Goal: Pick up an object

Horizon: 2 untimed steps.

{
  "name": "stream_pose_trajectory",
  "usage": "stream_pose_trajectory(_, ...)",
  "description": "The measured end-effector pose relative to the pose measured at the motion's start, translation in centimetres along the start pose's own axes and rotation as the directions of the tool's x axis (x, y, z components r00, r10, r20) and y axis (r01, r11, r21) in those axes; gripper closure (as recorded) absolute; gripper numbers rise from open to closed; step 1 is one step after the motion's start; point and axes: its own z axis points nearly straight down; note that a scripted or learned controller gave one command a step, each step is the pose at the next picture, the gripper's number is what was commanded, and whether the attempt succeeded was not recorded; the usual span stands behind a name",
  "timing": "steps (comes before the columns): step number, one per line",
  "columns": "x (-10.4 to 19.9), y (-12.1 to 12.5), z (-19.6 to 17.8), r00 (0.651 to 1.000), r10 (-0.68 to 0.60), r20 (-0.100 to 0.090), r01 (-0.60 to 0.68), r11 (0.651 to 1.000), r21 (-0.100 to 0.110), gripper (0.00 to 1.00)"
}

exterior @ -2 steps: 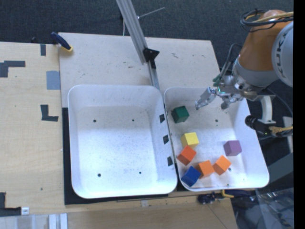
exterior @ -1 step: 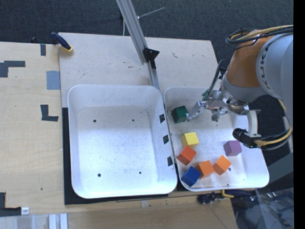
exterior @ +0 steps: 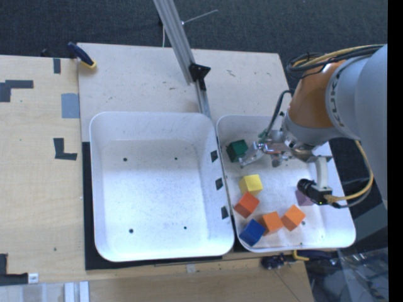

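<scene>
I see the gripper (exterior: pixel 261 154) low in the right bin (exterior: pixel 340 231), just beside the green block (exterior: pixel 237 149); I cannot tell its opening or whether it has hold of anything (the wrist crowds it). The yellow block (exterior: pixel 252 183) lies near, below.

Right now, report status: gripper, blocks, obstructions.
Gripper low in right bin, beside green block, nothing seen between fingers. Yellow block and orange blocks lie loose below.
</scene>
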Motion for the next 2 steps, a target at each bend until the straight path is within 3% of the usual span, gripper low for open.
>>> stream_pose_trajectory(1, 0.1, -0.1, 3.8, 1.0, 0.0, 0.0, 0.0, 1.0, 0.003, 0.0)
stream_pose_trajectory(2, 0.1, -0.1, 2.6, 1.0, -0.002, 0.0, 0.002, 1.0, 0.0, 1.0)
